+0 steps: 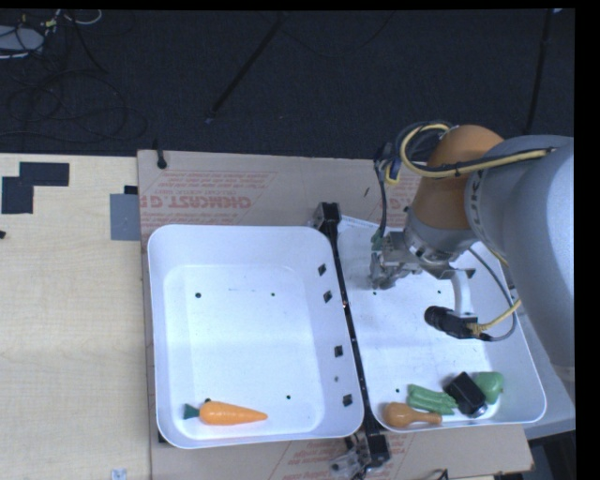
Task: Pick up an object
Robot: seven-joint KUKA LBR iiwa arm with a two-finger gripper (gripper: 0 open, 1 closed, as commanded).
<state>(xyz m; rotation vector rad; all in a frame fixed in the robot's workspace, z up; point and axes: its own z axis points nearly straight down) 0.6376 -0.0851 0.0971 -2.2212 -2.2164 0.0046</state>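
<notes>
Toys [448, 401] well below gripper [383, 274]

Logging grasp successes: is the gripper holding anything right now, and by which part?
Cannot be told: the gripper hangs over the right white bin, with no object visible at it. The toys lie apart along the bin's near edge.

Pale wood bench top [66, 319] with a brown cardboard sheet [244, 187] laid over it, dark carpeted floor [281, 75] behind, some loose cables [56, 28] back there.
</notes>
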